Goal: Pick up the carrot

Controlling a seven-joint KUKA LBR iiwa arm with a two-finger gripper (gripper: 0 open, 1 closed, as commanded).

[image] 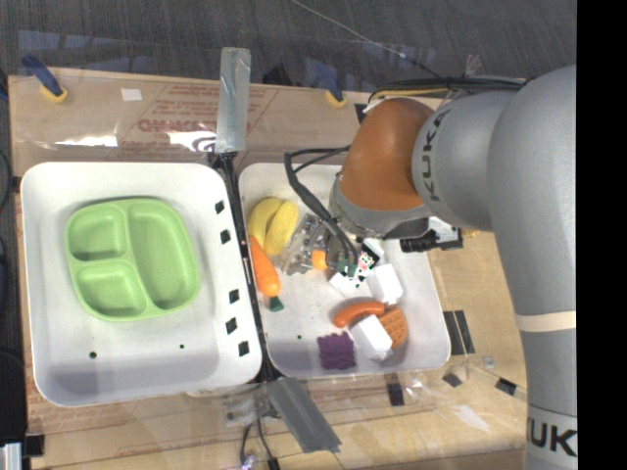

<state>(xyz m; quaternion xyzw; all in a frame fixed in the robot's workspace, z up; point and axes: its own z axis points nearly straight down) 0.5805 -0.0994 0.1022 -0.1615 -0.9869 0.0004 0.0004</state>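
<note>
You have two white bins side by side on the bench. The left bin (39,262) carries a green tray (132,258) with three compartments, lying in its upper left part. The right bin (431,336) carries all the small things.

The carrot (264,267) lies along the left edge of the right bin, about half way down that edge, touching or almost touching the wall. It is orange, with its thin end toward the top and a small dark green stub at the bottom end. Just above and to the right of it sits the banana (273,222), near the upper left corner of the bin; the two look to touch at the carrot's thin end.

The arm (490,174) comes in from the right, and its orange band (387,155) hangs over the upper middle of the right bin. The gripper (318,248) is below the band, over the middle of the bin, just right of the banana and near the carrot but apart from it. You cannot tell from here how far it is open, and no thing shows in it.

Toward the lower right corner of the bin you find a sausage (358,311), a white block (372,338), a waffle piece (395,324) and purple grapes (337,351). Another white block (385,283) lies near the right edge.
</note>
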